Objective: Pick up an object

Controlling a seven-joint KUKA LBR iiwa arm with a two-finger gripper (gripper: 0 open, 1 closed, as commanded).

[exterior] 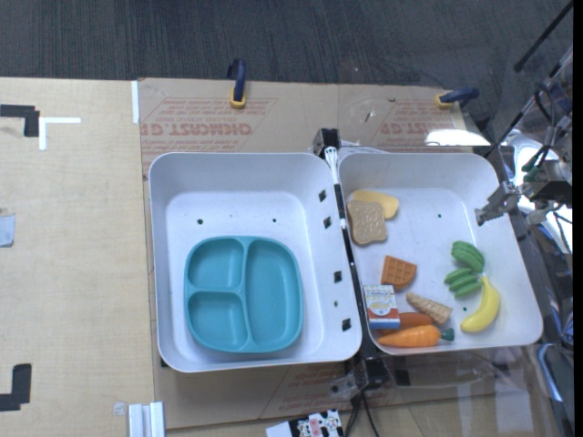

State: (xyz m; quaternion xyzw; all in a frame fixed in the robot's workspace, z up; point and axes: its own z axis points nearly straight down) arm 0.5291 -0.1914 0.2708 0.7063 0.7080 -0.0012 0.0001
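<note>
Looking down at the right bin (pixel 428 176), I am seeing toy food bunched along its lower edge: a banana (pixel 484 308), a carrot (pixel 412 337), a waffle (pixel 398 270), green peas (pixel 465 268), and a bread slice (pixel 368 221) higher up. Any of these could be my pick. The teal plate (pixel 244 294) is lying alone in the left bin (pixel 173 189). My gripper (pixel 496 206) is waiting at the right bin's upper right rim, away from the food; I cannot tell if it is released or clenched.

The right bin (pixel 428 176) holds toy bread (pixel 368 221), waffle (pixel 398 270), carrot (pixel 412 337), banana (pixel 483 307) and perhaps green beans (pixel 465 268).
</note>
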